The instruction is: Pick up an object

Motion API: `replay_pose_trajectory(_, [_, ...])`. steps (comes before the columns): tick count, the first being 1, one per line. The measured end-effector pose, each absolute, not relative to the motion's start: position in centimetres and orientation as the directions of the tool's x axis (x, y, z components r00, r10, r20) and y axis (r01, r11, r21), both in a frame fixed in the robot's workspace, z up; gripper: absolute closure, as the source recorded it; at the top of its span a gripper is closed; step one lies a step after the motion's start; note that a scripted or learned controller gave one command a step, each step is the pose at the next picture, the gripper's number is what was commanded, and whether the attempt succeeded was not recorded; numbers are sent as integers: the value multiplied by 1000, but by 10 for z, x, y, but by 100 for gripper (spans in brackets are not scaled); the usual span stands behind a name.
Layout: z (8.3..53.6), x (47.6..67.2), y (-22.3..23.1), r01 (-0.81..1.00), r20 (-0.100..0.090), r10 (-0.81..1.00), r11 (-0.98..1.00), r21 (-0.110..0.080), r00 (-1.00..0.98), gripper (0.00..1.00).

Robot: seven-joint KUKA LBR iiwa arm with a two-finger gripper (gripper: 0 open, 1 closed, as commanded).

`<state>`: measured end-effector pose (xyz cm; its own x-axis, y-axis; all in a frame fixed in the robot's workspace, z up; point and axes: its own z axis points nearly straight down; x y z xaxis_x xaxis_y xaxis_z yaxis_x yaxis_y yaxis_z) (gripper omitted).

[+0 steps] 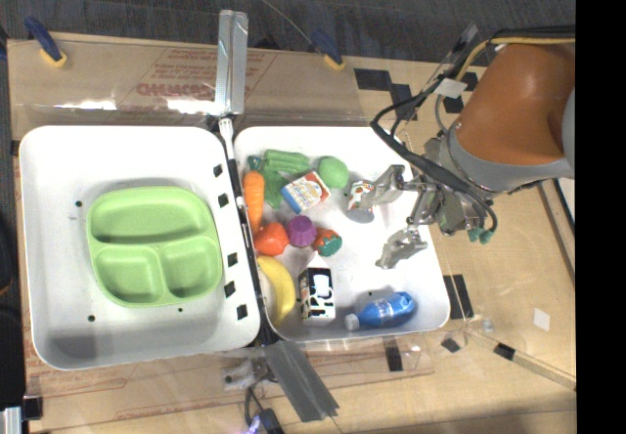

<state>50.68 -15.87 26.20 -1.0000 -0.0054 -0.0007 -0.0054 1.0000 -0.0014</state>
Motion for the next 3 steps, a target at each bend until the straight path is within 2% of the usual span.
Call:
replay_pose_trajectory(1, [114,501,-140,-155,-18,-156,988,-8,-988,0])
replay_pose_trajectory(2, [110,533,-115,-159,-20,-159,987,-16,-987,0])
replay_pose_trajectory(3, [109,549,-107,384,-23,384,923,2,-923,0])
